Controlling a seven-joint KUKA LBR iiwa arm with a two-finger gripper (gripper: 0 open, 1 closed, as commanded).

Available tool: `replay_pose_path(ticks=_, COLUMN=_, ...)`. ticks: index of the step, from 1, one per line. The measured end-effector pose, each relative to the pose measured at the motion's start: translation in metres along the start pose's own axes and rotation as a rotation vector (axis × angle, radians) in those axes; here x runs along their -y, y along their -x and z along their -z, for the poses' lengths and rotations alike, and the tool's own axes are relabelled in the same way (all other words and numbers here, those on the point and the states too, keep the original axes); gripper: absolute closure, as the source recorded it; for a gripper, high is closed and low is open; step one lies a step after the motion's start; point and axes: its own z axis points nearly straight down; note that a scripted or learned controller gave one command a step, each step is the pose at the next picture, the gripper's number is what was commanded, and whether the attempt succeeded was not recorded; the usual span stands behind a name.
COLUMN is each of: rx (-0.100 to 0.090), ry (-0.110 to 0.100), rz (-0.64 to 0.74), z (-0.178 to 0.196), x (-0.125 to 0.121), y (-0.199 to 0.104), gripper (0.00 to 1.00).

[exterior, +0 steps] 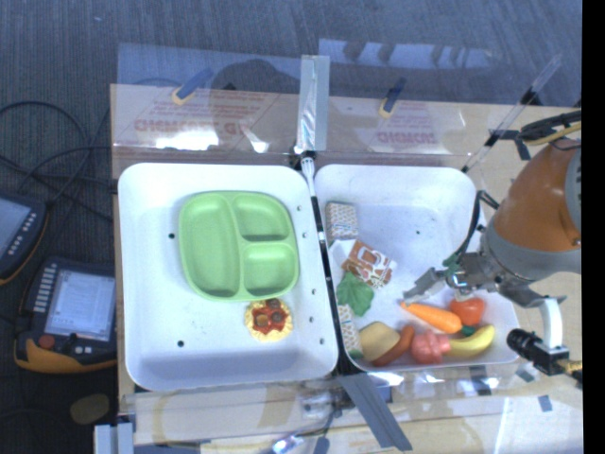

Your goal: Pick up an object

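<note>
The left bin carries a green divided plate at its middle and a small pizza toy near its front edge. In the right bin, toy food crowds the front: a green leafy piece by the left wall, a printed packet behind it, then a potato, a carrot, a pink piece, a banana and a tomato toward the front right corner. The gripper sits low over that corner, just behind the tomato and carrot; whether it is spread or clenched I cannot tell, and nothing shows as held. This looks like the reach-and-descend step; next it would need to settle around one piece, likely the tomato, and close.
</note>
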Motion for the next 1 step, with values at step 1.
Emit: replay_pose_path(ticks=1, rx=-0.003, ry=-0.002, rz=0.002, z=0.008, x=-0.0005, y=-0.0014, gripper=1.0)
